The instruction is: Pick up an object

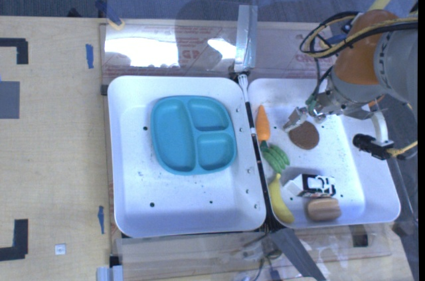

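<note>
My gripper (304, 116) hangs over the back part of the right bin (372, 206), its fingers spread open with nothing between them. Just below the fingertips lies a flat brown round piece (305, 136) on the bin floor. An orange carrot (263, 123) rests along the bin's left wall, with a green leafy vegetable (275, 157) below it. A yellow banana (279, 200) lies at the front left. Near the front sit a small black and white object (317, 184) and a tan bread roll (323, 208).
The left bin (126, 160) holds a blue divided plate (193, 133). A divider wall (252, 140) separates the two bins. A clear plastic sheet (172, 40) stands behind them. The grey arm with its orange band (362, 54) and cables reaches in from the upper right.
</note>
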Action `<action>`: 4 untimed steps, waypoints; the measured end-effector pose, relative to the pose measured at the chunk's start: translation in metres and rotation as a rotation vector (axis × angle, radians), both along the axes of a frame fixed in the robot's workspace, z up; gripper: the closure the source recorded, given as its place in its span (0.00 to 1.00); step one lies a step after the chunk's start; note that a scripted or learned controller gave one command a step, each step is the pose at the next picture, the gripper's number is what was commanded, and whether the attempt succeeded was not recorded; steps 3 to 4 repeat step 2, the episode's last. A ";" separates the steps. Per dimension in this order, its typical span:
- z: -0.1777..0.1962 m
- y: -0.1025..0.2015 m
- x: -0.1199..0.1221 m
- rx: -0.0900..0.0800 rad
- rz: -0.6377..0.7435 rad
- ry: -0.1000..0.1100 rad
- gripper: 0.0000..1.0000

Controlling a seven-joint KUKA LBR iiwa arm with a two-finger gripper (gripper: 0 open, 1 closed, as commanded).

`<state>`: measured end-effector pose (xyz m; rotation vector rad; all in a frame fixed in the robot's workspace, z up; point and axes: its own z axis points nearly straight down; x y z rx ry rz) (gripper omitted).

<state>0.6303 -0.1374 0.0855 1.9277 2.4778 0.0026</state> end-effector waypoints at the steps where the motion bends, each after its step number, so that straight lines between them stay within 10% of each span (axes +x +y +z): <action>1: 0.008 0.000 0.001 0.000 -0.001 -0.001 1.00; 2: 0.101 0.086 0.036 0.002 0.083 -0.004 1.00; 4: 0.101 0.086 0.036 0.002 0.083 -0.004 1.00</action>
